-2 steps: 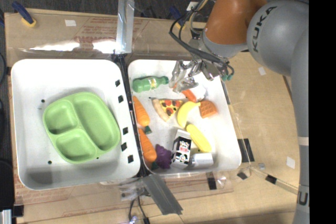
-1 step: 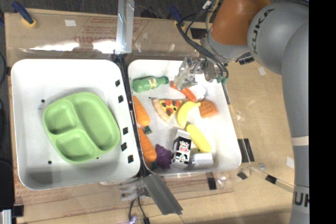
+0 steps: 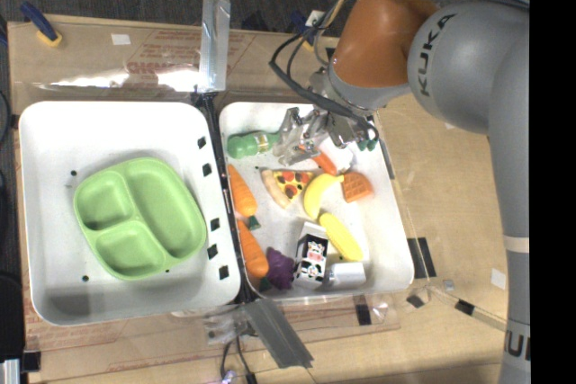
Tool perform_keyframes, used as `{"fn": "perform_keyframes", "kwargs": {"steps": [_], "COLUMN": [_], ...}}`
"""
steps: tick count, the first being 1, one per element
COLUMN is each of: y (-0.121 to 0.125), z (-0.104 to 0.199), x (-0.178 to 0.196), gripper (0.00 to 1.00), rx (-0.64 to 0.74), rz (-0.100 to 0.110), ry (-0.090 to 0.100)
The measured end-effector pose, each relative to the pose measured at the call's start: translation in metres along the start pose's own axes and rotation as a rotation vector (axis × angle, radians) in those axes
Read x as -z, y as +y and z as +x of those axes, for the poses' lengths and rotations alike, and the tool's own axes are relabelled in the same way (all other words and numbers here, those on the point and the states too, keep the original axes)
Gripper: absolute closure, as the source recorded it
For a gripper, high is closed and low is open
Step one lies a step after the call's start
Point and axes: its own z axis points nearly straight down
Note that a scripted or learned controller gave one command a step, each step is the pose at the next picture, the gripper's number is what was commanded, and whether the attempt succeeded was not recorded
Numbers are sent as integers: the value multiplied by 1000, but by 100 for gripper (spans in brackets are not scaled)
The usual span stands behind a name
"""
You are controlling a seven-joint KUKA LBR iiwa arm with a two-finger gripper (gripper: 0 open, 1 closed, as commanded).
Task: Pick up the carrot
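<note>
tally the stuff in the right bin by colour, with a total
orange carrots: 2
yellow bananas: 2
green bottle: 1
purple grapes: 1
pizza slice, yellow and red: 1
orange-brown wedge: 1
black and white carton: 1
total: 9, counting what I can tell apart

Glossy white plastic bins (image 3: 36, 193); matt green plastic tray (image 3: 139, 216); the carrot (image 3: 241, 192) looks like smooth plastic, perhaps.

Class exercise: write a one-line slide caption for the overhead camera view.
KUKA arm's hand hovers over the right bin of toy food, carrot by its left wall; green tray in left bin.
</note>
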Motion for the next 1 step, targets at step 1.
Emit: {"fn": "perform_keyframes", "kwargs": {"steps": [1], "y": [26], "z": [-1], "x": [-21], "gripper": [100], "rx": [134], "rz": [0], "ry": [0]}}
